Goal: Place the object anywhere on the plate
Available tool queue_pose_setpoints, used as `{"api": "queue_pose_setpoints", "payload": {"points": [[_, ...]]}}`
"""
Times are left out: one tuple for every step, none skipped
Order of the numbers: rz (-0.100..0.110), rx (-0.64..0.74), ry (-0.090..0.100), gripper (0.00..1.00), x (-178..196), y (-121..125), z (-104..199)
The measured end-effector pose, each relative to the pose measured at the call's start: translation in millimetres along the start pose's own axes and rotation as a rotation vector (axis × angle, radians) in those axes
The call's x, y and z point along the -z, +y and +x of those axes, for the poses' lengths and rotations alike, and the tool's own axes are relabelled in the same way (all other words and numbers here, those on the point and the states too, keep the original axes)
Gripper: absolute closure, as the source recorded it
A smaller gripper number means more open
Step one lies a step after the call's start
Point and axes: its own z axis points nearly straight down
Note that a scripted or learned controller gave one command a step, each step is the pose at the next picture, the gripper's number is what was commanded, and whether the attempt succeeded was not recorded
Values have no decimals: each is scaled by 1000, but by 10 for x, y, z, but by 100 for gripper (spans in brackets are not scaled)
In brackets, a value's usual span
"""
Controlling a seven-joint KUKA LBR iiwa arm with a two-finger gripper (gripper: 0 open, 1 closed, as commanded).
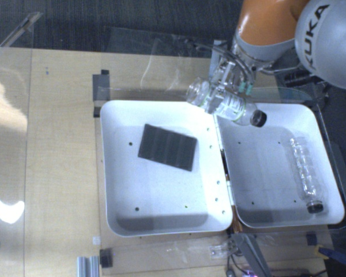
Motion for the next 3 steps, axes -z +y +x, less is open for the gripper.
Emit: {"api": "queue_pose_setpoints", "payload": {"points": [[-5, -1, -7, 100, 120, 15, -13], [0, 197, 2, 100, -426, 63, 232], [-5, 195, -7, 100, -298, 82, 215]]}}
